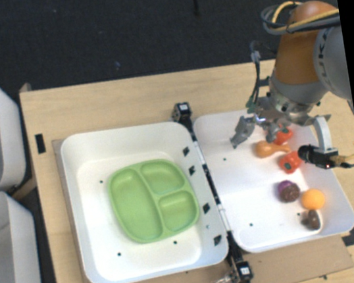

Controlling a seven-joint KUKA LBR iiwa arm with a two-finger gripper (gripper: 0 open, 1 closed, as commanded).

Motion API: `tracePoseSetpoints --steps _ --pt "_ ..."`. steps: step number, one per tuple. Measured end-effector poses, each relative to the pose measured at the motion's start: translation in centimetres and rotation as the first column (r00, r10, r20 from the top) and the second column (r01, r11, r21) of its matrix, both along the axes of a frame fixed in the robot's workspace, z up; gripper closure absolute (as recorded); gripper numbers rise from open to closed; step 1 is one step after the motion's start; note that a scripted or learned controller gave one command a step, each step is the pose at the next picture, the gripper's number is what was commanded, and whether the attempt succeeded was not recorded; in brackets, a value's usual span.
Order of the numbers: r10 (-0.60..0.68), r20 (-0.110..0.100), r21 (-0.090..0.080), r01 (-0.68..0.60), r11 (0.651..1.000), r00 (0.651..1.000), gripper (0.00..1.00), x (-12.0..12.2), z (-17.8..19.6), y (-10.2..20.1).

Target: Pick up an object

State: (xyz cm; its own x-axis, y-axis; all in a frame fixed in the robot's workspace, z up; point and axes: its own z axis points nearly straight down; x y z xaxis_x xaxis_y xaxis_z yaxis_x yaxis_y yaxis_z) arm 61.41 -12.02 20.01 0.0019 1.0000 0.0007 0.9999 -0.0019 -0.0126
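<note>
- two shallow white bins are sitting side by side on the worktop (111,101): the left bin (94,250) and the right bin (241,207), touching along the middle seam.
- one green divided tray (153,199), with three compartments, is lying in the left bin; bare white floor is showing all around it.
- five small objects are lying in the right bin, all toward its right side: a yellow-orange piece (264,149), a red-orange piece (289,162), a purple ball (287,190), an orange ball (313,199) and a dark brownish piece (310,219) near the front right corner.
- the left half of the right bin is lying open, with free room between the seam and the objects.
- the pincer (269,128) is hanging over the back of the right bin, just above the yellow-orange piece; something red is showing at its tip, but whether it is gripped, or how far the pincer is parted, i cannot tell.
- the arm (299,51) is reaching in from the right.
</note>
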Motion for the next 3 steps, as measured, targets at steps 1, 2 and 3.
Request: tracePoseSetpoints --steps 1,2,3 --pt "0.003 0.013 -0.001 -0.003 1.0 1.0 0.0 0.2 0.9 0.0" --pt "0.001 0.014 -0.003 -0.001 1.0 1.0 0.0 -0.3 -4.5 -0.8" --pt "-0.002 0.013 -0.003 0.003 1.0 1.0 0.0 -0.3 -9.6 -0.9"
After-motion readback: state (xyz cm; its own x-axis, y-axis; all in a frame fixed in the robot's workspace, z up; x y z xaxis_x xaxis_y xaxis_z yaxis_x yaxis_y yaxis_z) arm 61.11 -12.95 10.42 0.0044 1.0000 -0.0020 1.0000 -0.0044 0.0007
